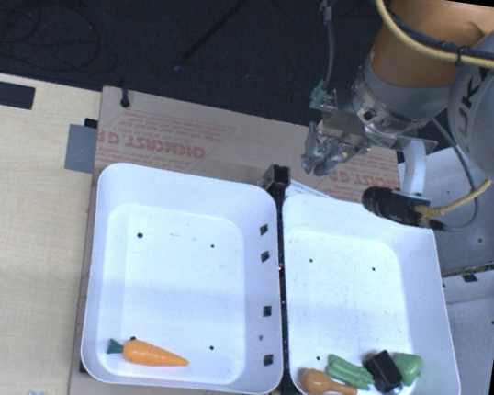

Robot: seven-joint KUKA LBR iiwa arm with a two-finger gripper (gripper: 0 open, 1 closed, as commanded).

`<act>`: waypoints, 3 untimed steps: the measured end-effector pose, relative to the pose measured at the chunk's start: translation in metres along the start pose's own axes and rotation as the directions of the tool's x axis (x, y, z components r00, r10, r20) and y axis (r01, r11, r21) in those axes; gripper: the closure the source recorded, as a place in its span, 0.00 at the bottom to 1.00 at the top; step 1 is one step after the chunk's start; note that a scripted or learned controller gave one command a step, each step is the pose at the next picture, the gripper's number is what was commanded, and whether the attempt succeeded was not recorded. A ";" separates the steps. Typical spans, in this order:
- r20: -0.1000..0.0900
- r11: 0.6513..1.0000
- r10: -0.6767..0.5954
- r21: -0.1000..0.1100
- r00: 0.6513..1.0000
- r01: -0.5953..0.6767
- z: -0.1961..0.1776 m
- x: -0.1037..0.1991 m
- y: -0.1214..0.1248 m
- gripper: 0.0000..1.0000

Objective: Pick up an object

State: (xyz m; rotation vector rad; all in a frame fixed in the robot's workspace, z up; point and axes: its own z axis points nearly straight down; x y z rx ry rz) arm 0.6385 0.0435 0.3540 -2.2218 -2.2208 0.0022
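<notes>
While the gripper (325, 161) hangs above, the carrot (153, 354) lies crosswise, tip rightward.

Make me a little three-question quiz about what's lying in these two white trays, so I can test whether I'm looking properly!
1. True or false: the orange toy carrot with a green top lies in the left white plastic bin.
2. Which bin holds the small black block? A) left B) right white plastic bin
3. Fill in: the grey robot gripper hangs above the far edge of the ____ bin.

Key
1. True; it lies near that bin's front edge.
2. B; it lies in the front corner among a green bean-pod toy, a green rounded toy and a tan pear-shaped toy.
3. Right.
</notes>
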 end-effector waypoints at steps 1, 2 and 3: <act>0.002 1.000 0.007 -0.003 1.000 -0.007 -0.047 -0.077 -0.047 1.00; -0.003 1.000 -0.009 -0.008 1.000 0.009 -0.133 -0.009 -0.091 1.00; 0.000 1.000 0.001 0.022 1.000 -0.001 0.059 -0.021 -0.143 1.00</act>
